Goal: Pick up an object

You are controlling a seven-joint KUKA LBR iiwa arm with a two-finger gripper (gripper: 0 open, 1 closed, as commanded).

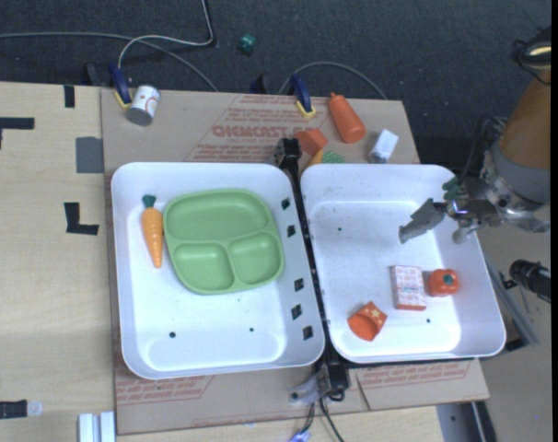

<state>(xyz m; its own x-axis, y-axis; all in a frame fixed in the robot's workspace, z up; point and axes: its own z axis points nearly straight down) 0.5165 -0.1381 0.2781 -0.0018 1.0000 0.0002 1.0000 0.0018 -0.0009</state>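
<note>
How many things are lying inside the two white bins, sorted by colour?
Orange: 3, namely the carrot, the tomato-like ball and the wedge-shaped piece.
Green: 1, the divided plate.
Pink and white: 1, the small box.
Total: 5, with two in the left bin and three in the right bin.

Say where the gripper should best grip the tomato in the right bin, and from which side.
Probably from straight above, fingers closing across the round body of the tomato. The pink box lies close on its left, so place the fingers on the near and far sides.
</note>
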